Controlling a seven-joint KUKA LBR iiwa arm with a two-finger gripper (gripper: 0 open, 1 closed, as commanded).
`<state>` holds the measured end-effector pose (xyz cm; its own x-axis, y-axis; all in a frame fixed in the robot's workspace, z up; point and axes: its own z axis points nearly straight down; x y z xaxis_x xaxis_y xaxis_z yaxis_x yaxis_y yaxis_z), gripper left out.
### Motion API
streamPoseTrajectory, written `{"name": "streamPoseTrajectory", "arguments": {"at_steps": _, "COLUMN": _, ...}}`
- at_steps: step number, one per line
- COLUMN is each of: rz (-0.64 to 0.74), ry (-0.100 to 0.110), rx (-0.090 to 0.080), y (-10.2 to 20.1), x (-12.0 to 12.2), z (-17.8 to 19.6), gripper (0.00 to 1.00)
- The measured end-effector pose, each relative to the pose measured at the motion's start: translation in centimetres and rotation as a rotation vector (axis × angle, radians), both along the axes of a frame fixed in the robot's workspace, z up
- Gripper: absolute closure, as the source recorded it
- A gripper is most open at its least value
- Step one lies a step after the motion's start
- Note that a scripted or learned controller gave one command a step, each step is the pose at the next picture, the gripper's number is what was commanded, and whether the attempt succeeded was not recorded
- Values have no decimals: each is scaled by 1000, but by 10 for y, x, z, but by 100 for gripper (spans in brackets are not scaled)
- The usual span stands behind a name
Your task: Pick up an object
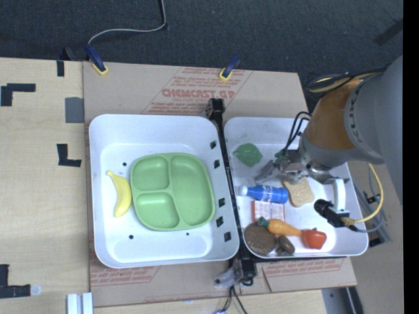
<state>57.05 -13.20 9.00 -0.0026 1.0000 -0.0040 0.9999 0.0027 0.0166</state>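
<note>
**Right bin: bottle looks like the best pick, jaws unreadable**

Everything below is placed rel. to the blue-and-white bottle [267, 193], which lies on its side mid-way across the right bin [357, 241].

Nearest the cam, in front of the bottle: a brown disc [260, 239], a small brown lump [285, 245] touching it, a carrot [286, 227] lying across, and a red piece [314, 239] off to the arm side. Crowded there, w/ things touching, so I'd judge a pinch likely to nudge the neighbours.

Just in front of the bottle, touching or nearly so: a flat red-and-white pack [266, 210]. It lies low and flat, prob. hard to get under.

The bottle itself: prob. light, stiff plastic, smooth and round, so it may roll or squirt out. I'd take it across the middle of the body, jaws square to its long axis.

Just beside the bottle on the arm side: a toast slice [300, 191]. It looks flat and prob. light; I'd only take it edge-on.

Just beyond the bottle hangs the gripper [275, 167]. I can't tell whether the jaws are spread or pressed together, and I see nothing held.

Further beyond the bottle: a green piece [248, 154], lying apart from the rest w/ room round it, a fair second choice.

Well across from the bottle, in the left bin [98, 175]: a green plate [173, 191] and a banana [120, 193].
</note>
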Motion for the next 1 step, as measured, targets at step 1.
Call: {"name": "streamPoseTrajectory", "arguments": {"at_steps": 1, "rz": -3, "ry": 16, "rx": 2, "y": -46, "x": -17, "z": 74, "gripper": 0}}
